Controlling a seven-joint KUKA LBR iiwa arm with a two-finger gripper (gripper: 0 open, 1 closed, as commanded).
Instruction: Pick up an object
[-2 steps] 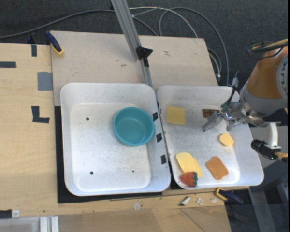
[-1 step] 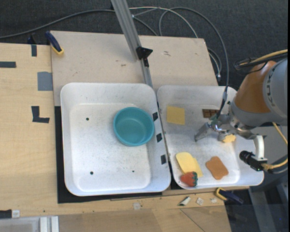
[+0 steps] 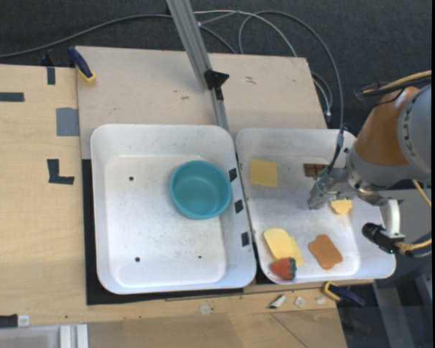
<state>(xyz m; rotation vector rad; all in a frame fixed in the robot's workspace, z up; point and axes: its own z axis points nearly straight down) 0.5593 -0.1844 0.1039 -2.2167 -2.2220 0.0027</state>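
I count two white bins, the left bin (image 3: pixel 116 216) and the right bin (image 3: pixel 275 143), side by side. In the left bin sits one teal bowl (image 3: pixel 200 188). In the right bin I count six small items: one yellow square (image 3: pixel 263 172) nearest the bowl, one brown piece (image 3: pixel 314 170) beyond it, one small yellow bit (image 3: pixel 341 206) farther from the bowl, one long yellow piece (image 3: pixel 282 243), one red item (image 3: pixel 283 268) touching its end, and one orange-brown slab (image 3: pixel 325 251) beside those two. So: four yellowish or orange pieces, one brown, one red.
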